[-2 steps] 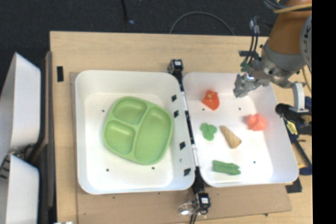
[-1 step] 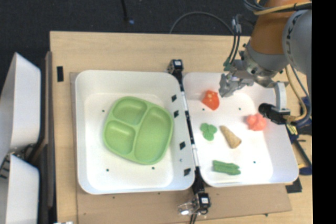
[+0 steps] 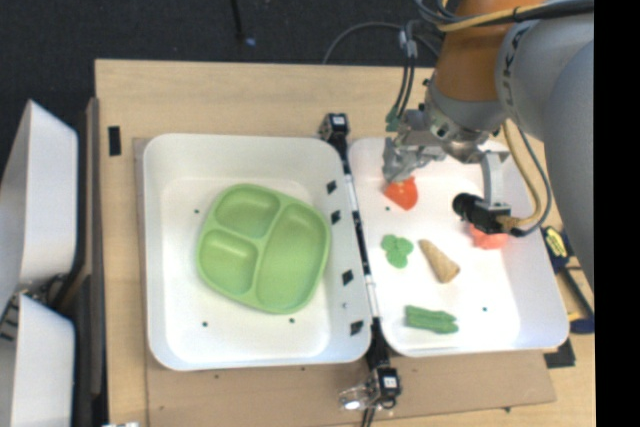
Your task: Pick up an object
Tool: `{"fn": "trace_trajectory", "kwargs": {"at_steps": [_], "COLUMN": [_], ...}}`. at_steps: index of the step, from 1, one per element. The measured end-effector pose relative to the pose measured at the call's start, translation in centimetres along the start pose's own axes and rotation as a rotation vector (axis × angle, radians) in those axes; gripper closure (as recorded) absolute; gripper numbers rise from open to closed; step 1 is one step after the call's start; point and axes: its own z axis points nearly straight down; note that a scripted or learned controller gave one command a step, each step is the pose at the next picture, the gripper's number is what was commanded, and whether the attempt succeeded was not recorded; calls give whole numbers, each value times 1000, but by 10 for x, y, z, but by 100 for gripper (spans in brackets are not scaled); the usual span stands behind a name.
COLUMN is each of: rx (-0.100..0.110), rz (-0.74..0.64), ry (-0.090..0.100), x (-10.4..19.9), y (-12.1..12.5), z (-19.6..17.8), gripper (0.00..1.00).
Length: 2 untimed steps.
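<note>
My gripper (image 3: pixel 403 171) hangs over the far left part of the right bin (image 3: pixel 530 315), pointing down. A small red-orange object (image 3: pixel 402 196) lies directly under its tip, touching or nearly touching it; I cannot tell if it is gripped. Nearer the front of that bin lie a green broccoli-like piece (image 3: pixel 397 250), a tan cone (image 3: pixel 440 261) and a long green piece (image 3: pixel 431 319).
A light green divided plate (image 3: pixel 263 248) fills the middle of the left bin (image 3: pixel 170 175). A small salmon-coloured piece (image 3: pixel 489 238) lies at the right of the right bin. The ridge between the bins (image 3: pixel 352 245) runs just left of the gripper.
</note>
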Motion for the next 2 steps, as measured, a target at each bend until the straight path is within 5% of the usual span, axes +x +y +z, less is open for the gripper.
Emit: {"fn": "trace_trajectory", "kwargs": {"at_steps": [2], "rx": [-2], "rz": [-2], "ry": [1], "x": [119], "y": [23], "z": [-9], "gripper": [100]}}
